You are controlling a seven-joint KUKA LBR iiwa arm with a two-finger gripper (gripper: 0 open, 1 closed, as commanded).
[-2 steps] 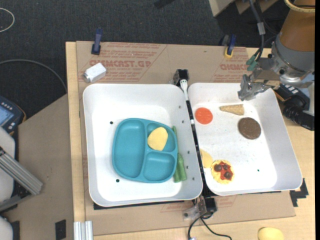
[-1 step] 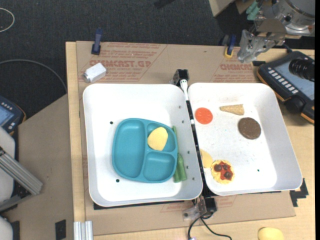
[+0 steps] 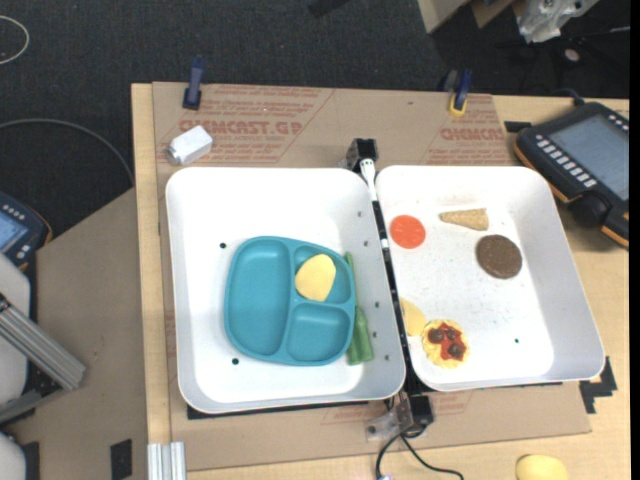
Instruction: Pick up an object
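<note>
Nearest in the right bin (image 3: 560, 268): little pizza (image 3: 446, 343), then brown cookie (image 3: 498, 256), orange disc (image 3: 407, 231). Left bin (image 3: 190, 268) has the teal plate (image 3: 265, 308) with a yellow lump (image 3: 316, 278). The claw (image 3: 548, 13) is way back off the bench, touching nothing; can't tell how open.

Fixed above the bench (image 3: 300, 108), looking down at a slant from some height, far enough to take in both white bins (image 3: 190, 268), surrounding cardboard, and dark floor beyond.
</note>
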